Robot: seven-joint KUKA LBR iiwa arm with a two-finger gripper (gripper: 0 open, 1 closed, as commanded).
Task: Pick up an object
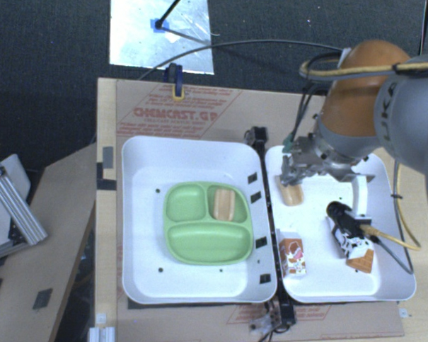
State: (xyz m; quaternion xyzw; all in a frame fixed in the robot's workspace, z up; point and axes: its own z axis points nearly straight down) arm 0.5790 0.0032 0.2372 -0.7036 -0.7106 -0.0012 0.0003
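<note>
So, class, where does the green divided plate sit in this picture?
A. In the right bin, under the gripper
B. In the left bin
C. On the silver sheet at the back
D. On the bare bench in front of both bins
B: the green divided plate lies inside the left bin, with a tan bun-like item in its upper right compartment.
</note>
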